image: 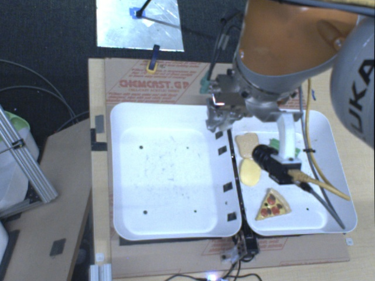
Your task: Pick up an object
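Observation:
The right bin [328, 215] holds a tan toast slice [246, 141], a pale yellow round piece [250, 172] and a toy pizza slice [273, 204]. A green item [274, 143] peeks out from behind a white and black fitting [275, 163] on the arm. My gripper [218, 122] hangs over the far end of the divider between the bins, just left of and beyond the toast. It is small and dark against the bin, and nothing shows in it.
The left bin [117, 157] lies beside the right one on a cardboard sheet [153, 82]. The arm's orange and grey body [293, 34] looms over the right bin's far side. A yellow cable [325, 187] trails across the right bin.

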`<state>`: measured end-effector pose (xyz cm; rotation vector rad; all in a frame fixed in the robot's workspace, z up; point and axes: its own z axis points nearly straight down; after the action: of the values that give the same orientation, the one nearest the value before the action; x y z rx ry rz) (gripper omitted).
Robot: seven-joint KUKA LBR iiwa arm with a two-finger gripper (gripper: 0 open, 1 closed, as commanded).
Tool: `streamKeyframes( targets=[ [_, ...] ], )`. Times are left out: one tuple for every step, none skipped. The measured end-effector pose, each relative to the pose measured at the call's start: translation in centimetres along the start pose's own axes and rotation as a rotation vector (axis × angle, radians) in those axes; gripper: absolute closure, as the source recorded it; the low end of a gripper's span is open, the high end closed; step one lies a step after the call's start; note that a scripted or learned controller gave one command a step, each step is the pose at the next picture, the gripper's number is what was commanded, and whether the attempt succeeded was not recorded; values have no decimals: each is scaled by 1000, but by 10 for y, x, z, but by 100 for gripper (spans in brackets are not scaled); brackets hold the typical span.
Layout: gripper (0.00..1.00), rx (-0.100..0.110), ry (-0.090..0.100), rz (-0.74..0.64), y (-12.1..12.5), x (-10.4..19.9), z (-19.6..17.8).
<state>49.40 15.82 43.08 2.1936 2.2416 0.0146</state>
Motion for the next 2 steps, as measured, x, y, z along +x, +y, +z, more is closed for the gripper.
streamKeyframes(
  targets=[
    [100,-2,0,-5,1,0,-11],
    [100,-4,1,-10,2,0,-22]
  ],
)
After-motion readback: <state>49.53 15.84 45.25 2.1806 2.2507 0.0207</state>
